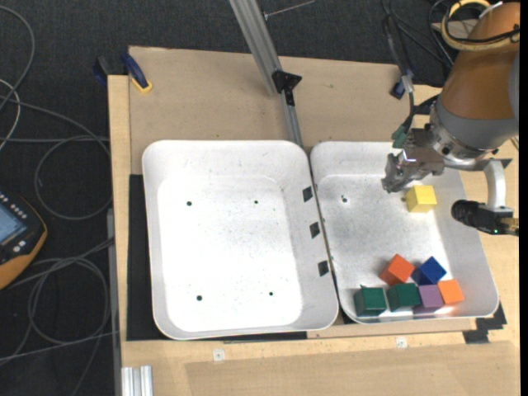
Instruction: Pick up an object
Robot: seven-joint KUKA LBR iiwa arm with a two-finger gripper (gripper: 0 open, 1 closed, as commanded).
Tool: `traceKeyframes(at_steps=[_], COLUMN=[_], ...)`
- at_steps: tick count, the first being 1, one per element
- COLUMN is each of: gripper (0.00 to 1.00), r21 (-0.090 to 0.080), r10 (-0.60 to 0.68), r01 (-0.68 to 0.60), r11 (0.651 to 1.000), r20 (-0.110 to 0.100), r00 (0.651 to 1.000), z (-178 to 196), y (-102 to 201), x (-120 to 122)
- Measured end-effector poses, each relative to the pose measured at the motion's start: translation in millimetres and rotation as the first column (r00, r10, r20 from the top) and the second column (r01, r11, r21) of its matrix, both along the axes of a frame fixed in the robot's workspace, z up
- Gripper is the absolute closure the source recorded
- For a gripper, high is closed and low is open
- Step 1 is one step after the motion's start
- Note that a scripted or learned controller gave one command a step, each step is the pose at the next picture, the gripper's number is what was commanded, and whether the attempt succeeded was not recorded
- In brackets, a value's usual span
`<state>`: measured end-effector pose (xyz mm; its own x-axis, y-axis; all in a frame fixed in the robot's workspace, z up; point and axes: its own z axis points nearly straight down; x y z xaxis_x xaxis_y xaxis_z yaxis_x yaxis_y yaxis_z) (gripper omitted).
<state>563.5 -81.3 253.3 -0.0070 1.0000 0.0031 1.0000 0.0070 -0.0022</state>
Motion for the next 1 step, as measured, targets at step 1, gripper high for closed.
traceKeyframes(at_steps=[1], gripper=[1.0], r21=[-0.001], r10=[0.0], r01=[0.0], r11=[1.0], r20=[0.005], r00=[1.0], z=[7.3], y=[53.3], x=[23.2])
